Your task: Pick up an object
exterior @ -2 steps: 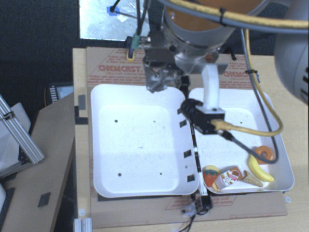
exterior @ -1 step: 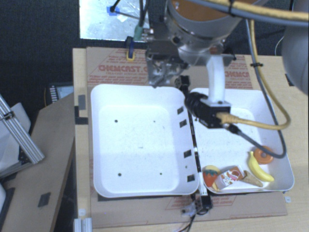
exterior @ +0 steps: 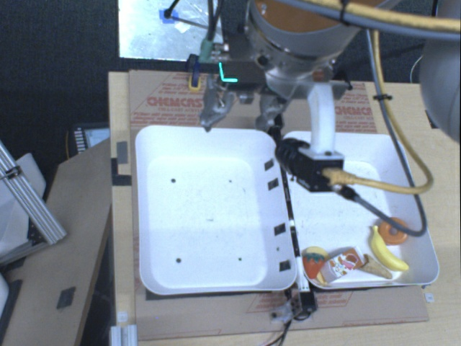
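Several small objects lie in the near corner of the right bin: a yellow banana, an orange round fruit behind it, a red-orange piece, a white and red packet and a tan cone-shaped piece. My gripper hangs high over the far rim of the left bin, well away from those objects. Its two dark fingers stand apart, open, with nothing between them.
A black box with a yellow cable hangs from the arm over the right bin's far left part. The two bins meet along a ridge with black clips. Brown cardboard lies under both bins.
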You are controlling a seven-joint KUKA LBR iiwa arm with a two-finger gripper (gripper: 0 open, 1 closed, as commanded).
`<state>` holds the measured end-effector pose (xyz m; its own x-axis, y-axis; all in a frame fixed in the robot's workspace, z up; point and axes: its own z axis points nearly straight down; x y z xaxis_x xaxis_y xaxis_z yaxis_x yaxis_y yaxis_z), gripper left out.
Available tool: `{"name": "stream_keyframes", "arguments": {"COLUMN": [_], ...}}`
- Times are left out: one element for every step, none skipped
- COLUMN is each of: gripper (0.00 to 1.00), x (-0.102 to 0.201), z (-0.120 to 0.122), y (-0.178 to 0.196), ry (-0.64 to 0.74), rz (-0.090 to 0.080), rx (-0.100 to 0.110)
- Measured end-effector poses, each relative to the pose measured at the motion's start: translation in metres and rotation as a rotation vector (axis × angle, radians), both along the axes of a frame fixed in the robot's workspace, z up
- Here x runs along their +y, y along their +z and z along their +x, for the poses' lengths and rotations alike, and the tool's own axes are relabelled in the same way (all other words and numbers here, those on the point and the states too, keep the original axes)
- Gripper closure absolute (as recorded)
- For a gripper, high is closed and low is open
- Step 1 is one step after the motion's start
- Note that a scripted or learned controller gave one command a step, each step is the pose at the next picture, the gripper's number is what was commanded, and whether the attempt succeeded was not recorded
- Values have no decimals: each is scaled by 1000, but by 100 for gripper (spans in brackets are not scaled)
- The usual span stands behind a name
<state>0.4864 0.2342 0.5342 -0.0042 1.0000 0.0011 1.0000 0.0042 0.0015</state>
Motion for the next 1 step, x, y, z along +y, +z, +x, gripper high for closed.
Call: {"name": "stream_keyframes", "arguments": {"gripper": [100], "x": [0], "z": [0], "y": [11], "ry": [2], "rz": [2], "rx": [-2]}}
